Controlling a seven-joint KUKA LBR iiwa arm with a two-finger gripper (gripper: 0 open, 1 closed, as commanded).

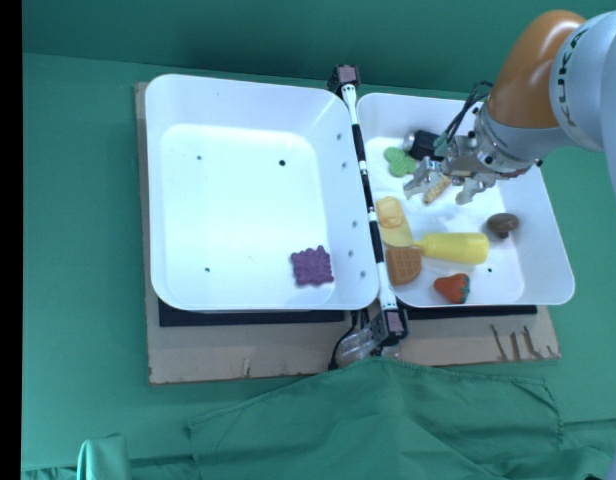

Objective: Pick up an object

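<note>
Two white bins [168, 168] are seen: one knobbly purple piece [312, 266] near the left bin's front edge, several smooth toys [453, 247] right, gripper [443, 186] fingers spread, nothing grasped.

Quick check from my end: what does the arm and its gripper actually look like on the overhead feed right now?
The arm is light grey with rounded segments, an orange band above the wrist, and dark KUKA lettering on the grey shell. Thin dark cables loop from the wrist down to the gripper, which is a metallic silver-grey assembly with a black block at its side.
</note>
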